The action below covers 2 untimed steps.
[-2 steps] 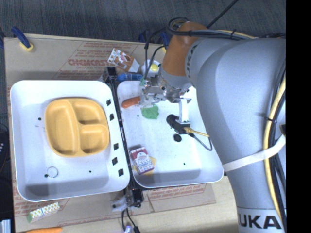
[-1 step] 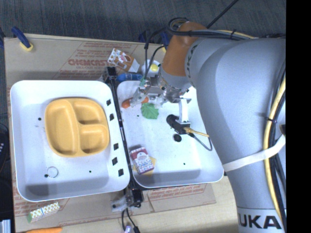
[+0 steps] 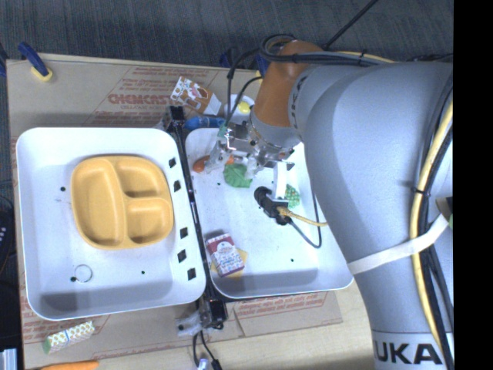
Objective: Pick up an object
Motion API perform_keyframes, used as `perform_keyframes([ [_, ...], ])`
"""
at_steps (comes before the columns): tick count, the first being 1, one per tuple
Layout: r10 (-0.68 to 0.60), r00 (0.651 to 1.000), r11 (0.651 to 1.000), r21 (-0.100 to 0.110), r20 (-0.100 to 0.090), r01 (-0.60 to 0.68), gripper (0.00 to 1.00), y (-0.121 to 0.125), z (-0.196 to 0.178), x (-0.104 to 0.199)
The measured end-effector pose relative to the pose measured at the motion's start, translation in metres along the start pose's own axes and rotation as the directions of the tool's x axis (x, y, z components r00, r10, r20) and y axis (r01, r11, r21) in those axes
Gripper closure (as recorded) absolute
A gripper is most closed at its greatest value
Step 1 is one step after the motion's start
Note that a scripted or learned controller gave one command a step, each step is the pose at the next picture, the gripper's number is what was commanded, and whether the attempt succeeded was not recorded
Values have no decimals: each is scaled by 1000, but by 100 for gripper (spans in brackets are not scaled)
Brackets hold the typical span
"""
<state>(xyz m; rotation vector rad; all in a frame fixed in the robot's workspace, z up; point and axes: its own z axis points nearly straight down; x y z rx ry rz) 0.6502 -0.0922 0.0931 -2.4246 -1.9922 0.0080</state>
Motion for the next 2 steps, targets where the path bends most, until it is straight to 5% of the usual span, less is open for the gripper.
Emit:
perform_keyframes([
  [1, -5, 1000, 1000, 2, -2, 5, 100, 0, -10, 1],
  [2, -5, 1000, 1000, 3, -1, 5, 0, 0, -10, 1],
])
